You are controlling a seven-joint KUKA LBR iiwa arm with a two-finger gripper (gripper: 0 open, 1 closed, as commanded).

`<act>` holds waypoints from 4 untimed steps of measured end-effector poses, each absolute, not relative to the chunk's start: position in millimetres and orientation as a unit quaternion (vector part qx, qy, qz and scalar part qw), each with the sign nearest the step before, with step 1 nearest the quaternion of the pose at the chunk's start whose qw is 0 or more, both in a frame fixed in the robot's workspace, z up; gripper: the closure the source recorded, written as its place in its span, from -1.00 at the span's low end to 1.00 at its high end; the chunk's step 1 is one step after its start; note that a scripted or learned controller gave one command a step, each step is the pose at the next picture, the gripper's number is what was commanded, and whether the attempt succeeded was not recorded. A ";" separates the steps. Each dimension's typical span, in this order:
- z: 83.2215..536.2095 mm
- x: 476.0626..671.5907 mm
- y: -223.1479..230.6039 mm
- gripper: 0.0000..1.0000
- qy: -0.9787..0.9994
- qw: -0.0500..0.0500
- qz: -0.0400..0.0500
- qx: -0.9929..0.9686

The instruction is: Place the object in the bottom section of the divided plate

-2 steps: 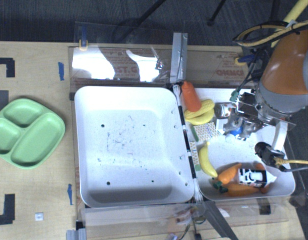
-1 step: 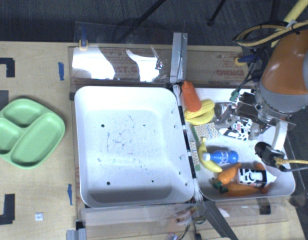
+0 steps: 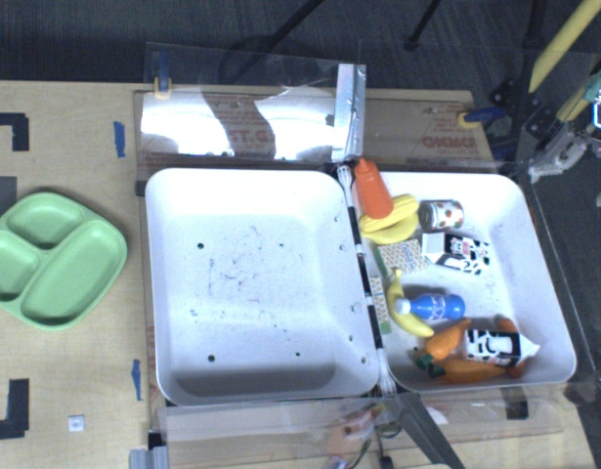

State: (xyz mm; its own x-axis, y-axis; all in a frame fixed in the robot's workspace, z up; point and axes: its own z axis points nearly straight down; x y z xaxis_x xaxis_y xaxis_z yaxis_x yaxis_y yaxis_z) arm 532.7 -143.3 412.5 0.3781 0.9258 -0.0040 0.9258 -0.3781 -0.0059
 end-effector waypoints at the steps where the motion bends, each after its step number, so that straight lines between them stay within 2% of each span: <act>1: 431.6 515.0 -164.0 -1.00 -0.316 0.000 0.004 -0.949; 2: 431.5 520.7 -215.7 -1.00 -0.107 0.000 0.004 -0.994; 3: 430.9 625.7 -222.6 -1.00 -0.128 0.001 0.004 -0.992; 4: 430.8 625.8 -222.3 -1.00 -0.128 0.001 0.004 -0.992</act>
